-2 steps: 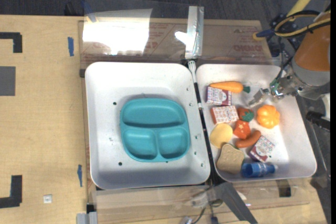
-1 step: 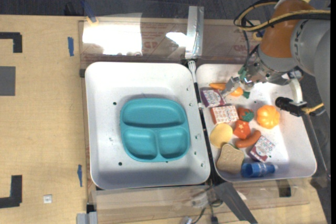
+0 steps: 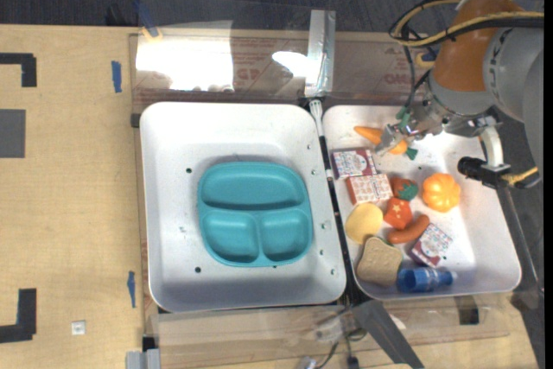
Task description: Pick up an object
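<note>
End effector at carrot

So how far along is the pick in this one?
Early. Done: the gripper is down in the right bin, at its far end beside the toy carrot. In hand: nothing visibly between its fingers, whose state is unclear. Left: grasp and lift. The orange, the blue bottle and the teal divided tray in the left bin lie untouched.
</note>
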Action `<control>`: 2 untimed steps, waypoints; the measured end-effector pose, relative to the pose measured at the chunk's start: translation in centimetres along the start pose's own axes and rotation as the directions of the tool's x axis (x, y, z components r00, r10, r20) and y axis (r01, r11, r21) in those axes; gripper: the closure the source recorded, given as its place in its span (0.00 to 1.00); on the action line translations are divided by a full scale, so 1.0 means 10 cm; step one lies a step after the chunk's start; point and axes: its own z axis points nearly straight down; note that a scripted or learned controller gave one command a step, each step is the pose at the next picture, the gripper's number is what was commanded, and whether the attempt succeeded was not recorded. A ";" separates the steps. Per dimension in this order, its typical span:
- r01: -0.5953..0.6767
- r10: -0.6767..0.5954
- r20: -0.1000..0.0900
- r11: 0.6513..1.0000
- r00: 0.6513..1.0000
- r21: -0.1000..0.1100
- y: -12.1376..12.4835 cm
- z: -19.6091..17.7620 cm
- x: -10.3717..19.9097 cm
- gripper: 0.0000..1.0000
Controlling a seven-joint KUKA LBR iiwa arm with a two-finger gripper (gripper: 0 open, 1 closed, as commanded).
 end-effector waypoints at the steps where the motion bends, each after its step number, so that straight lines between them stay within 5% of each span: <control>1: 0.040 -0.040 0.000 0.999 0.999 -0.010 0.35 -0.93 0.96 1.00; 2: -0.263 0.263 0.000 0.965 0.965 0.001 0.37 -0.88 1.13 1.00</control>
